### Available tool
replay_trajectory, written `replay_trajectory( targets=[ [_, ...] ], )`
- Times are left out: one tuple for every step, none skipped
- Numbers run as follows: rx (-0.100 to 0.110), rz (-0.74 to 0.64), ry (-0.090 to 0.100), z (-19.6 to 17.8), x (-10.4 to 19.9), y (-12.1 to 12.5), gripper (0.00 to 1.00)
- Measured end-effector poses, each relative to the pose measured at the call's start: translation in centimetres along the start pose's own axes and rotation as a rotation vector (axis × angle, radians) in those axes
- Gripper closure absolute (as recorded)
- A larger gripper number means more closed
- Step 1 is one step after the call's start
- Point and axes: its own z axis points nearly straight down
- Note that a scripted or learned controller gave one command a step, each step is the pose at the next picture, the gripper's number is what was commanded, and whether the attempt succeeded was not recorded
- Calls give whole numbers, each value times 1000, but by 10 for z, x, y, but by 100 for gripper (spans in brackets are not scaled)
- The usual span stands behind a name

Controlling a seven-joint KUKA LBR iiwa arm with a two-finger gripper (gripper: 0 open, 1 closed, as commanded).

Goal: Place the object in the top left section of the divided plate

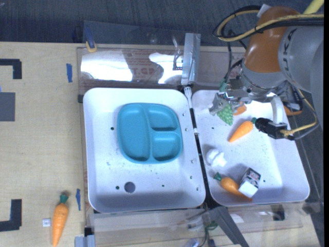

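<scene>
Left, blue divided plate (149, 131) in bin (97, 153), right, carrots (241, 130), green object (225, 115).

The divided plate (149, 133) looks like smooth, matt blue plastic. Both white bins (97, 138) are glossy plastic, speckled dark. The tabletop (36, 153) is pale, matt wood.

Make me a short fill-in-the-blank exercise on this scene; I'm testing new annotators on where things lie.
1. The blue divided plate lies in the ____ bin.
2. The gripper hangs over the far part of the ____ bin.
3. One carrot lies outside both bins, on the ____ bench.
4. The divided plate has ____ sections.

Missing words: left; right; wooden; three
</scene>
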Motion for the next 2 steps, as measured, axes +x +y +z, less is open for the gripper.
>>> replay_trajectory(
  targets=[
    [-4, -66, 1, 0, 61, 35, 100],
    [-6, -195, 1, -18, 135, 49, 100]
  ],
)
